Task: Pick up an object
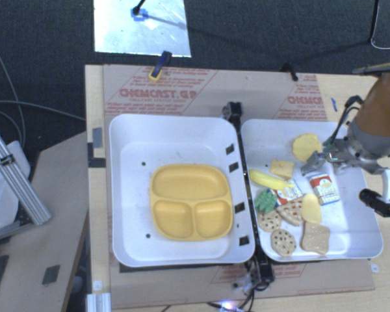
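I judge the banana (270, 180) light, rigid, slick; I grip across its middle. Gripper (317, 163) state: indeterminate.

- A yellow divided tray (191, 201) is being held in the left white bin (131, 142), near its centre.
- Both bins are being supported by a brown board (201, 86) printed with red lettering.
- A reflective square sheet (142, 18) is lying on the dark carpet (39, 44) beyond the board.
- A small blue-and-yellow item (160, 65) is resting at the board's far edge.
- An aluminium frame rail (13, 174) is being shown at the left.
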Robot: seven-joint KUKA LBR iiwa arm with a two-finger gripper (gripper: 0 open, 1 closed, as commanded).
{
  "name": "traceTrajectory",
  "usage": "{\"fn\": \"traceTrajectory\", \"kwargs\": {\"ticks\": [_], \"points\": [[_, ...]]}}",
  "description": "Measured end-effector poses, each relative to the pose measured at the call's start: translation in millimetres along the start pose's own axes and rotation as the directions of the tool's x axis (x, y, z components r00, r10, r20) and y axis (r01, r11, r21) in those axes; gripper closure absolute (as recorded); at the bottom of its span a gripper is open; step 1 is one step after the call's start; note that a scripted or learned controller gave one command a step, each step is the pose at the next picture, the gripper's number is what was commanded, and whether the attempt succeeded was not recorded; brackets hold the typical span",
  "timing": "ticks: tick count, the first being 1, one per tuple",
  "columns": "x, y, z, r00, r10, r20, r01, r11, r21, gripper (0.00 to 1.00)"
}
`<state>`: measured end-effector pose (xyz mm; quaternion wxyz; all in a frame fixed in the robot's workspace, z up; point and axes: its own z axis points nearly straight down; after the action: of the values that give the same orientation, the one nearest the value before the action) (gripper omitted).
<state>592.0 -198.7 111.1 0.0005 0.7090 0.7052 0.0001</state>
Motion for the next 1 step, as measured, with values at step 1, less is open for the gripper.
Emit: {"fn": "traceTrajectory", "kwargs": {"ticks": [1], "points": [[-1.5, -37.1, 18.6, 1.0, -0.004, 0.0, 0.004, 1.0, 0.003, 0.0]]}}
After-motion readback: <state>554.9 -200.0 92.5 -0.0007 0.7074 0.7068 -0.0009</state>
